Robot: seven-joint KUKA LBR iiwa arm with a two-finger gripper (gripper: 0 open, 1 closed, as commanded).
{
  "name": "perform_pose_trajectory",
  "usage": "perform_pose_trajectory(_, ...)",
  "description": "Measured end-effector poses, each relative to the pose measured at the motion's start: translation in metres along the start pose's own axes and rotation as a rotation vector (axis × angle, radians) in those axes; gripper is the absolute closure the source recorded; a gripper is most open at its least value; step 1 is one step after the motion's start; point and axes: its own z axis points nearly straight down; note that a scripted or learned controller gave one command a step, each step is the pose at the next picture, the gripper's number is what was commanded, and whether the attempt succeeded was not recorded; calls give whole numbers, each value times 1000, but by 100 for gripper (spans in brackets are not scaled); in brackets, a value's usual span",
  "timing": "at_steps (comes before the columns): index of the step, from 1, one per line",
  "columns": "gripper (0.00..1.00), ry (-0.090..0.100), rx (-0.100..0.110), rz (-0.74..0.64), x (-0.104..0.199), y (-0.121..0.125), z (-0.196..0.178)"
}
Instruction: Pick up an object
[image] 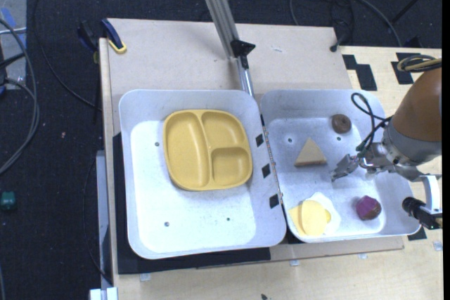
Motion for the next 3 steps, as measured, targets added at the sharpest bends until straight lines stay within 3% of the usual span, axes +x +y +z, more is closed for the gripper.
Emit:
perform_pose_trajectory(1, 100, -2, -5, 2, -1, 1, -13)
perform_pose_trajectory(3, 100, -4, -10, -2, 3, 9, -131)
